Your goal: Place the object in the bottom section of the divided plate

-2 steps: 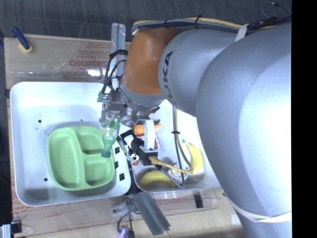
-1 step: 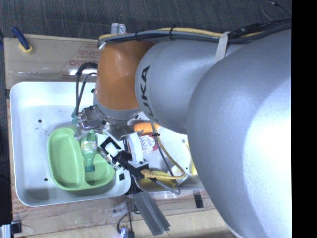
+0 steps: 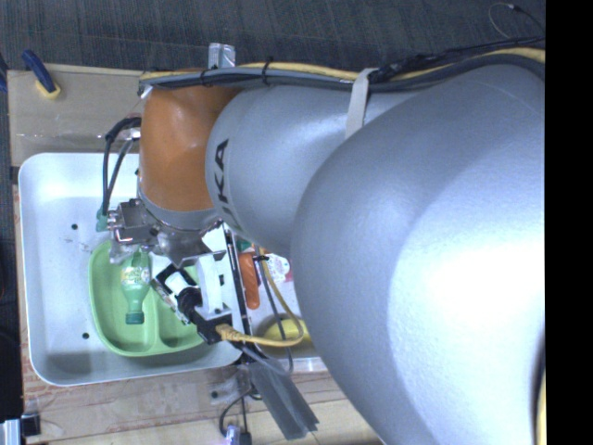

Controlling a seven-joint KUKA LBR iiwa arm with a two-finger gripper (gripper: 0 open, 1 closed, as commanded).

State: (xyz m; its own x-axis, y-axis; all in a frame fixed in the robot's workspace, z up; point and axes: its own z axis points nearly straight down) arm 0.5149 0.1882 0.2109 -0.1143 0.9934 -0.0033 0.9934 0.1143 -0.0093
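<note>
- The green divided plate (image 3: pixel 111 327) lies in the left white bin (image 3: pixel 46 248), toward the bin's near edge, and serves here as the landmark.
- The grey arm (image 3: pixel 417 230) with its orange band (image 3: pixel 176 156) hangs over the plate's right side and covers the bin beyond it.
- The gripper (image 3: pixel 153 258) hangs over the plate's upper edge, in among cables and brackets. Its tip is too cluttered to read, so I cannot tell how it is set.
- The object, a small clear green bottle (image 3: pixel 135 290) with a darker cap, shows over the plate's middle, just below the gripper. Its cap points toward the plate's near rim.
- Whether the bottle rests on the plate or hangs just above it is unclear, and no grasp on it can be made out.
- A raised ridge on the plate runs to the right of the bottle. Which side counts as the bottom section cannot be settled with certainty.
- Judgement on progress: the bottle is already at the plate, so the carry looks largely done.
- What seems left: confirming that the bottle sits in the right section, letting go if it is held, and pulling the arm clear.
- An orange item (image 3: pixel 248 276) shows right of the plate, half hidden by the arm.
</note>
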